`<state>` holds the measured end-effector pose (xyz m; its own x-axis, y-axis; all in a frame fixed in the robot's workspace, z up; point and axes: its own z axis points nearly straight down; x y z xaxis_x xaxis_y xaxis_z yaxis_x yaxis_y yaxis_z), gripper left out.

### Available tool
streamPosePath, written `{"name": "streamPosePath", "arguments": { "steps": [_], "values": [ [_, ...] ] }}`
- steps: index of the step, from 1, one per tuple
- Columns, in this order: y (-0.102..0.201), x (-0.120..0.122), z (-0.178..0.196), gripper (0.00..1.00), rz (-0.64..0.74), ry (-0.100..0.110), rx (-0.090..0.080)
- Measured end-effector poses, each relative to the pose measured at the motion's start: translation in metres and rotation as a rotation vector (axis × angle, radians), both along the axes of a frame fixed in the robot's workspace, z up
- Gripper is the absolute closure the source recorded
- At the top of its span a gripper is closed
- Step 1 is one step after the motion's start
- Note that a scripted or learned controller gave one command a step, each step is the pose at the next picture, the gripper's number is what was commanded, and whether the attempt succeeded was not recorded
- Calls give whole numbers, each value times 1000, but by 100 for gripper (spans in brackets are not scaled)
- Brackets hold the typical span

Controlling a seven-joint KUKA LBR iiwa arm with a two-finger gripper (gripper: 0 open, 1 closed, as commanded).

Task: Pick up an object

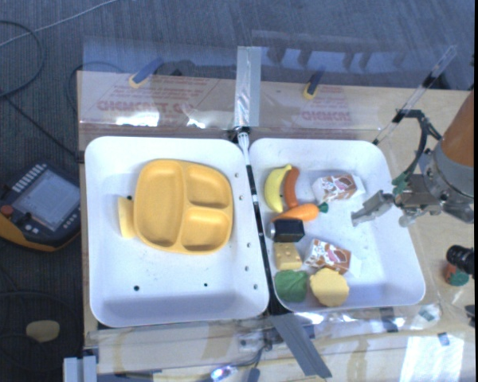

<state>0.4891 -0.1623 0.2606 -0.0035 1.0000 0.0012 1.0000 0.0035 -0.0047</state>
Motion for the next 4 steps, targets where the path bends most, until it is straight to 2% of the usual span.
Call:
{"name": "streamPosePath", "arguments": {
  "steps": [1, 2, 3, 4],
  "values": [
    [9, 80, -92, 0, 67, 0, -1],
    [23, 83, -103, 0, -280, 2, -2],
    [26, 141, -68, 0, -507, 1, -7],
    [33, 118, -169, 0, -398, 0, -4]
  ]
}}
